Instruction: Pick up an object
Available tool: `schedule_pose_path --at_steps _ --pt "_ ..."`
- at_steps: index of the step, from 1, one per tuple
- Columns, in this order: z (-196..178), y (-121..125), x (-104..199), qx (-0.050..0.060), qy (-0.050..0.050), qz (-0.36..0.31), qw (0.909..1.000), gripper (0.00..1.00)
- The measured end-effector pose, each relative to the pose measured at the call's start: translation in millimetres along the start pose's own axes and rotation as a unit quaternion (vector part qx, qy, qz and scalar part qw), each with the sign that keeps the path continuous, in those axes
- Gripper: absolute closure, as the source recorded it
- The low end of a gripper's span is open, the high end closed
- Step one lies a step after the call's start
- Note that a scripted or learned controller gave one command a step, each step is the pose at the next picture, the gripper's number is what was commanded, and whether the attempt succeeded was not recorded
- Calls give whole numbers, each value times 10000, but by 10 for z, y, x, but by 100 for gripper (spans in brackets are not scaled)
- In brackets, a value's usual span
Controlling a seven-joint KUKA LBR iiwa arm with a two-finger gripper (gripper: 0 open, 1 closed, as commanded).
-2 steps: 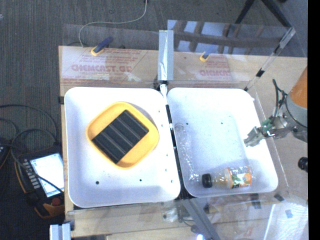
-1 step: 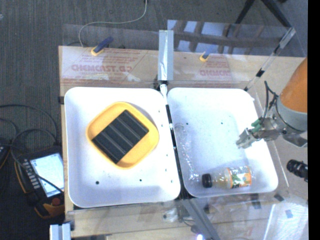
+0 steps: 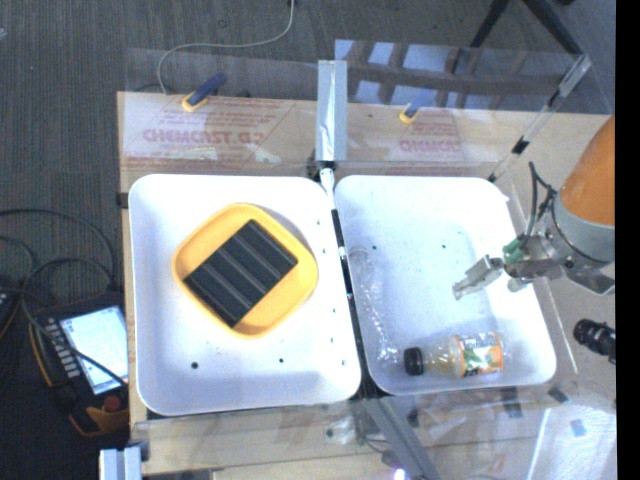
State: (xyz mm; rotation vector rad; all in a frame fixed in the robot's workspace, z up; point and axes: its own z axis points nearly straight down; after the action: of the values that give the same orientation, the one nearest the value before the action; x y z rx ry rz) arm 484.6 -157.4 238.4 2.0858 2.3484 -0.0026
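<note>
A pale wooden bench (image 3: 250, 138), printed with faded red lettering, carries two shallow white bins set side by side, the left bin (image 3: 160, 368) and the right bin (image 3: 420, 208) touching along their inner rims. Beyond the bins, a grey metal strip (image 3: 331, 108) stands on the bench in line with the seam between them, with a yellow-and-blue clamp (image 3: 203, 91) gripping the bench's far edge to the left of the strip and a second clamp (image 3: 410, 114) just to its right.
</note>
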Motion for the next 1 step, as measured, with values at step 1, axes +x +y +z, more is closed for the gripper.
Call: schedule_pose_path --at_steps 1 --pt "-725 0 12 -8 -16 -1110 9938 0"
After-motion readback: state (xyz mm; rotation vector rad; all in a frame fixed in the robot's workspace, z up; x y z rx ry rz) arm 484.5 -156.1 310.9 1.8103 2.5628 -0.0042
